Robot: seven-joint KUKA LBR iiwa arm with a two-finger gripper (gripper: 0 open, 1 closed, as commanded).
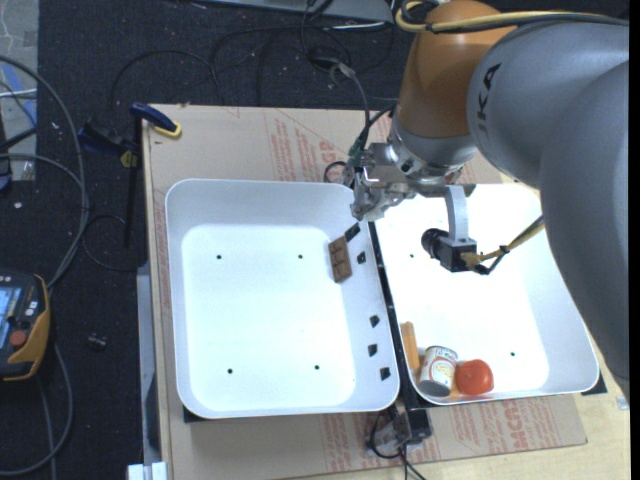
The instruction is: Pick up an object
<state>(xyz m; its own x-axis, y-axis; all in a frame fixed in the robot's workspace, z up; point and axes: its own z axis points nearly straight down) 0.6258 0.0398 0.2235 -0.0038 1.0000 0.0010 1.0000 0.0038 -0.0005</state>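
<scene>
Though the gripper (375, 200) hovers at the bins' divider, the can (436, 368) and tomato (474, 376) lie well toward the right bin's (520, 298) near edge; finger state indiscernible

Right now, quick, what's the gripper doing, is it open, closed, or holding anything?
Gripper: cannot be told; it sits over the divider between the bins, by a small brown object.

Brown block (340, 259) tilted against the left bin's (200, 208) right wall.
</scene>
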